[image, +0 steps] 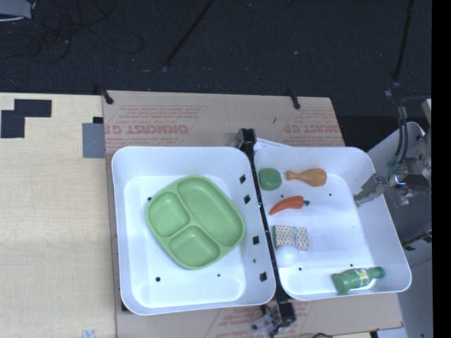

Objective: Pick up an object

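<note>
The right bin (pixel 380 217) holds several objects. A green round lid-like piece (pixel 269 179) lies at its far left, with a tan toy drumstick (pixel 307 177) beside it. Below them is an orange pepper (pixel 287 204) with a green stem. A patterned packet (pixel 291 236) and a small white object (pixel 286 256) lie near the divider. A green bottle (pixel 357 278) rests on its side in the near right corner. My gripper (pixel 373 187) hangs at the bin's right rim, apart from every object, with the arm's wrist behind it at the view's right edge.
The left bin (pixel 134 189) holds a green three-compartment plate (pixel 195 221). A black divider bar (pixel 257 217) runs between the bins. Cardboard lies under both bins, with a pale wooden bench to the left.
</note>
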